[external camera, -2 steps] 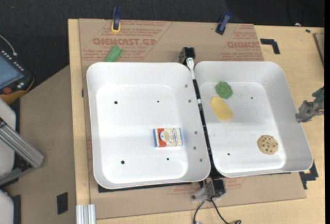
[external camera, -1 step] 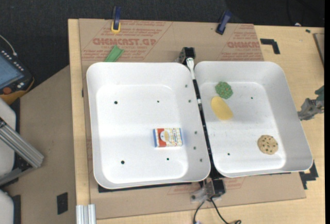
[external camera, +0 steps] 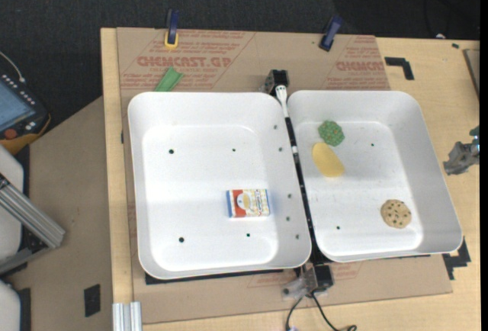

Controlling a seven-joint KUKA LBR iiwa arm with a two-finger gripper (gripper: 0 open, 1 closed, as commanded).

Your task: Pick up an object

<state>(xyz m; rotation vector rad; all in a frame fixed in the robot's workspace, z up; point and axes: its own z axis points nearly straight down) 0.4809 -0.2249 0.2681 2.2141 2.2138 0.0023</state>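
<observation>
White left bin (external camera: 152, 169), carton (external camera: 248, 203) central.

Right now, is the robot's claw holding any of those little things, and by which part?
Nothing: the grey metal gripper sits at the right bin's rim, with no object between its fingers.

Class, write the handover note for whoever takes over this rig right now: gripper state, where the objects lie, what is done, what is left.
Gripper: at the right edge, outside the right bin, holding nothing that shows; whether open or shut cannot be told.
Left bin: a small carton, lying flat near the front.
Right bin: a green piece at the back, touching a yellow piece just in front of it; a cookie alone near the front right.
Done: nothing picked.
Left: choose an object, grasp it, lift it.
</observation>
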